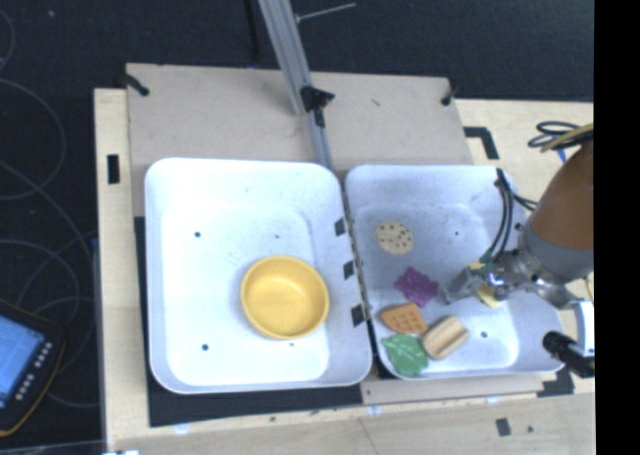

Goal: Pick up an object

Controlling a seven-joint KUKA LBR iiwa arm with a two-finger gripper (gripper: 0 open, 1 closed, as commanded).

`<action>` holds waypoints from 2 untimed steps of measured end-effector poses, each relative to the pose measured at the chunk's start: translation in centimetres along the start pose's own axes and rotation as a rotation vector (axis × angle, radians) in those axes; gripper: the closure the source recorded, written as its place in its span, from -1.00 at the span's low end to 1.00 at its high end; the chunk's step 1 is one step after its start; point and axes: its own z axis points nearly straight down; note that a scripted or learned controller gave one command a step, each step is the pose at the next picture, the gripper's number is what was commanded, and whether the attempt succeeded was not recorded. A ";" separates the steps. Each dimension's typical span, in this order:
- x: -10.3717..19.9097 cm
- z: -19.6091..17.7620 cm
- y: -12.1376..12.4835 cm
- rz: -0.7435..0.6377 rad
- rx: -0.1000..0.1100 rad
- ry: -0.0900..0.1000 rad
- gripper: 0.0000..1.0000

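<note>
We see the gripper (484, 286) low in the right bin (440, 188); we cannot tell its state. Purple piece (416, 286) lies just left of it.

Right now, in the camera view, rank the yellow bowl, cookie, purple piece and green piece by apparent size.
1. yellow bowl, clearly largest
2. green piece and purple piece, too alike to separate
3. cookie, slightly smaller

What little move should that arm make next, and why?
Probably ease left and down toward the purple piece. The gripper sits in the right bin just beside it, with nothing seen between its fingers, and that piece is the nearest of the small items there.
</note>
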 end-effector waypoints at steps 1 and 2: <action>-0.1 -1.4 0.2 0.005 -0.009 0.000 1.00; -0.6 -6.5 -0.5 0.004 -0.008 0.000 1.00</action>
